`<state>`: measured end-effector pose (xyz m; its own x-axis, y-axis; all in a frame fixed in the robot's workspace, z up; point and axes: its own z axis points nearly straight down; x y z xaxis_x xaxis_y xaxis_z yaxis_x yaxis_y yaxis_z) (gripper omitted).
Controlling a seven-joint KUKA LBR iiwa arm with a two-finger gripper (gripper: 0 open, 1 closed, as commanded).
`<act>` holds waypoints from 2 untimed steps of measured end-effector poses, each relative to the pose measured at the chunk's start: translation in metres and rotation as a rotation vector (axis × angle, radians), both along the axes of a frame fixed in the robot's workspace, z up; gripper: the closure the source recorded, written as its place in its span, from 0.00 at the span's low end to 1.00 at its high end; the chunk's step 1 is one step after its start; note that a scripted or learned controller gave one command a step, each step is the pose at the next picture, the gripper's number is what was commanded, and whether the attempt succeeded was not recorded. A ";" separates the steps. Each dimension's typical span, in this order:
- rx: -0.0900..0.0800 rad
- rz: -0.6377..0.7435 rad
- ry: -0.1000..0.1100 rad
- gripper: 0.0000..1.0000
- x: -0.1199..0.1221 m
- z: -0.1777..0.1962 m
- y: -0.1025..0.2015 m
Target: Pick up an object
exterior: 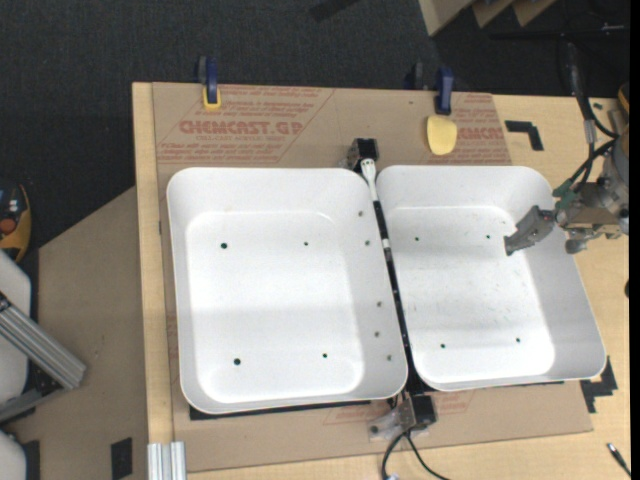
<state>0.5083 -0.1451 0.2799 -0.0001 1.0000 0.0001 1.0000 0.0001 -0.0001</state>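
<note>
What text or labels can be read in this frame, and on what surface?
"CHEMCAST GP", red print on the brown protective sheet behind the left bin.
The same red print repeats behind the right bin, near the yellow object, too partial to read fully.
Smaller red lines around it: too blurred to read.

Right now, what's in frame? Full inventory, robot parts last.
Bins: 2, white, shallow, side by side on the board; small dark dots on their floors.
Board: 1, brown with red print, under both bins.
Clamps: 2, blue with yellow, on the board's far edge.
Yellow object: 1, pale yellow, on the board beyond the right bin, outside both bins.
Black fittings: 2, one at the far end of the seam between the bins, one at the near end with a cable.
Floor: dark carpet around the bench.
Gripper: 1, grey, over the right bin's right side, near the wall; nothing visible between its fingers.
</note>
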 end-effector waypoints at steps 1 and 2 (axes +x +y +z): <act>-0.001 0.001 -0.003 1.00 0.001 0.011 0.000; -0.003 0.007 -0.023 1.00 0.021 0.183 0.055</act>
